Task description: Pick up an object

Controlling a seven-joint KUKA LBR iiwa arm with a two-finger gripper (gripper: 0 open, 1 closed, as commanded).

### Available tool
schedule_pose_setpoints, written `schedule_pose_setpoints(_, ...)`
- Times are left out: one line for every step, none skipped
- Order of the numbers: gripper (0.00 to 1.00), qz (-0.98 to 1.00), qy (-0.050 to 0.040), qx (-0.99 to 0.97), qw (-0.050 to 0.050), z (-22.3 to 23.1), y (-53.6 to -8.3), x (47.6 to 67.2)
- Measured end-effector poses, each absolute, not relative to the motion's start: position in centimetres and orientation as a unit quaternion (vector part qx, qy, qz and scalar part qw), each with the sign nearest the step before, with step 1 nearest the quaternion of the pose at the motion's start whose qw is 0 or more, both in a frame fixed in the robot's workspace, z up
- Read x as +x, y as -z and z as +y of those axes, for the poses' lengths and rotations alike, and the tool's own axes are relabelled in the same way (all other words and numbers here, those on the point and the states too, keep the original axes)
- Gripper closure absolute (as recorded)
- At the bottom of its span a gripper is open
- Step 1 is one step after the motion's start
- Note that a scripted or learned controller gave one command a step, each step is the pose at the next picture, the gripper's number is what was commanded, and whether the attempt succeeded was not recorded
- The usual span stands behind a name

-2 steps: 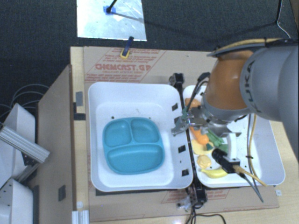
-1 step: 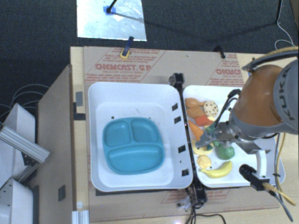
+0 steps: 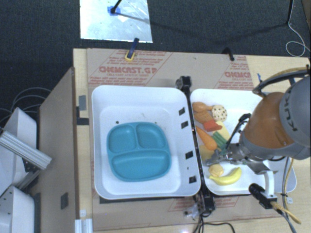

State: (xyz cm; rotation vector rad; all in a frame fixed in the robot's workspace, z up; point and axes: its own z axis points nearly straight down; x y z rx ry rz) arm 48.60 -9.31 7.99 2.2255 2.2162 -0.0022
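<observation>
The yellow banana [image 3: 226, 177], curved, lies at 6 o'clock from the end effector [image 3: 217, 156]; its grip state I cannot tell.

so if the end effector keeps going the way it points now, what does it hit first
The end effector points down and left into the right bin. It would probably meet the small yellow piece beside the banana first, though depth is hard to judge.

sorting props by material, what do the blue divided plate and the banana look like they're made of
Blue divided plate: probably moulded plastic; uniform turquoise colour, smooth matte surface, soft rounded compartment ridges.

Banana: likely a plastic toy; even yellow, faint sheen, no bruising or natural marking. At this resolution rubber or foam cannot be ruled out.
</observation>
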Motion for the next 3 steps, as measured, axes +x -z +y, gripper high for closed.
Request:
schedule_pose_setpoints(1.0, 0.707, -0.0008, 0.707, 0.002, -9.0, -9.5, 48.8)
schedule_pose_setpoints(0.0, 0.707, -0.0008, 0.707, 0.002, -9.0, -9.5, 48.8)
schedule_pose_setpoints(0.0, 0.709, -0.0008, 0.705, 0.001, -9.3, -8.5, 52.1)
